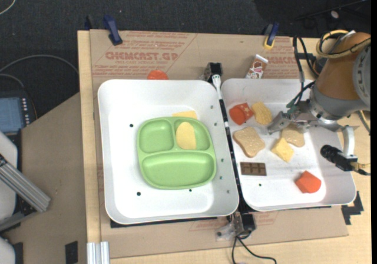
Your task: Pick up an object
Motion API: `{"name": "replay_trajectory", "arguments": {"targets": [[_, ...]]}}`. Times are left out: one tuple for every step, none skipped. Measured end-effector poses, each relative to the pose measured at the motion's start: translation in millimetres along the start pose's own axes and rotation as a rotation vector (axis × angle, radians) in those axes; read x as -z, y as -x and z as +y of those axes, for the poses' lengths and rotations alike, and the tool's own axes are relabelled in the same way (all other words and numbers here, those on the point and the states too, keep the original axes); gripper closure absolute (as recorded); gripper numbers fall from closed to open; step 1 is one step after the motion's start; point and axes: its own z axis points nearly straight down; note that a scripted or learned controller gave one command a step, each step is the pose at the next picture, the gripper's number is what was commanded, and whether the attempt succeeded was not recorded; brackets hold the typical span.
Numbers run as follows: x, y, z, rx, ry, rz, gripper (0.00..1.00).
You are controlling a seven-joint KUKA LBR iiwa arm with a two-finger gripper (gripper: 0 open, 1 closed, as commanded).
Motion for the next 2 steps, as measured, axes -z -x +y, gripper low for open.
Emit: {"name": "replay_trajectory", "arguments": {"targets": [[1.4,29.7,-38.9,-0.002,0.002,0.003,0.0],[12.4,30.7,-37.2,-0.002,0.006,-0.003,1.0]]}}
